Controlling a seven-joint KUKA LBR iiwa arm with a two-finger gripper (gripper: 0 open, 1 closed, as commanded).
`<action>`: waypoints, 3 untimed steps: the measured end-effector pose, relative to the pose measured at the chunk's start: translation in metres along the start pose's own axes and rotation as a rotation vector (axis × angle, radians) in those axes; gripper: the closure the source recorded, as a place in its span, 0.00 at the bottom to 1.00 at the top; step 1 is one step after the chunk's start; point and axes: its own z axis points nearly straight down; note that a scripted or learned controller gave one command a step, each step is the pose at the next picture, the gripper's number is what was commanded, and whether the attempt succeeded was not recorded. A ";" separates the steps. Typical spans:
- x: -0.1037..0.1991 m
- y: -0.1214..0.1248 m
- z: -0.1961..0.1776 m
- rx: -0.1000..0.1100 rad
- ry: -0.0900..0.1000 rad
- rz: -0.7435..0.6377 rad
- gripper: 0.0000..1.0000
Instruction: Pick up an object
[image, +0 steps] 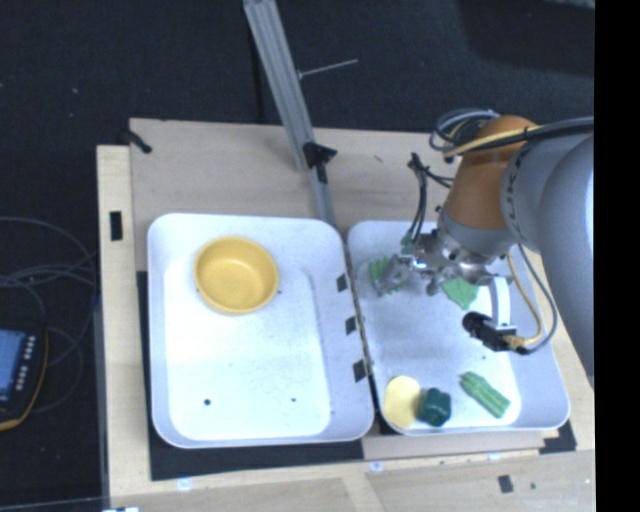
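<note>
My gripper (415, 280) hangs low over the far part of the right bin (420, 345). Its two fingers stand apart, open, with bare bin floor between them. A small green piece (379, 270) lies just left of the left finger. A second green piece (460, 293) lies just right of the right finger. At the near edge of that bin sit a pale yellow round object (401, 398), a dark green block (435, 406) touching it, and a light green oblong object (485, 393).
The left bin (250, 380) holds a yellow bowl (236, 275) in its far left part. A grey metal pole (290, 100) slants up from between the bins. A black and yellow connector on cables (490, 333) hangs off the arm over the right bin.
</note>
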 end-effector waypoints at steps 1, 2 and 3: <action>-0.001 0.000 0.021 -0.003 0.000 0.000 0.00; -0.001 0.001 0.009 -0.007 0.001 0.001 1.00; -0.008 0.001 -0.035 -0.009 0.001 0.000 1.00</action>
